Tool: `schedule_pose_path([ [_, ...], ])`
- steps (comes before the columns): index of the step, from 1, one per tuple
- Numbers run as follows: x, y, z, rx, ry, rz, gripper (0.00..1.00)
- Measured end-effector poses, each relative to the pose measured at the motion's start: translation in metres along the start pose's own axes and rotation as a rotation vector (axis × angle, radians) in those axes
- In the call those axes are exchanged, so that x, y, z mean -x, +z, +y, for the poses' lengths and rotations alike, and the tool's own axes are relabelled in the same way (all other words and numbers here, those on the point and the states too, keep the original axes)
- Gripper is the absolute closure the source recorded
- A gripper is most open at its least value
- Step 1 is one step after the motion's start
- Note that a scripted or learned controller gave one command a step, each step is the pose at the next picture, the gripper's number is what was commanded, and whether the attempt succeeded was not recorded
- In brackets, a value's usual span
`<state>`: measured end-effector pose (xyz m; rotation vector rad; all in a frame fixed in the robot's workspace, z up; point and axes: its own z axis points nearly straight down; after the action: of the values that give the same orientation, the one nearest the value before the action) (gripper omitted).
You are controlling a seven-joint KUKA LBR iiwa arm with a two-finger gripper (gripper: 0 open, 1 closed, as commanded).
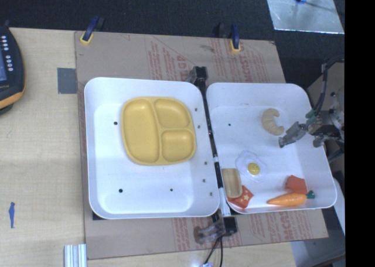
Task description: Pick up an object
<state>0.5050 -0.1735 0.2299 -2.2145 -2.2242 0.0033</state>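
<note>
The right bin (pixel 234 97) holds several toy foods. A pale croissant (pixel 272 120) lies near its far right, and a fried egg (pixel 252 166) sits in the middle. Along the front are a slice of toast (pixel 231 181), a red wedge (pixel 241 199), an orange carrot (pixel 287 199) and a red block (pixel 296 183). My gripper (pixel 303 139) hangs over the bin's right side, just right of the croissant. It is open with nothing between its fingers. One dark finger (pixel 289 137) points down and left toward the croissant.
In the left bin (pixel 99 201) lies a yellow divided plate (pixel 158 129). Both bins rest on a cardboard sheet (pixel 146 49) clamped to the bench. A black and orange pendant (pixel 9 67) lies at the far left.
</note>
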Motion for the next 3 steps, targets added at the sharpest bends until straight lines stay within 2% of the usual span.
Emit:
schedule_pose_path([
  [1,-0.005,0.115,0.057,-0.008,-0.005,0.002,0.00],
  [2,0.026,0.132,0.132,0.008,-0.003,-0.003,0.00],
  [3,0.026,0.119,0.130,0.002,-0.007,-0.001,1.00],
])
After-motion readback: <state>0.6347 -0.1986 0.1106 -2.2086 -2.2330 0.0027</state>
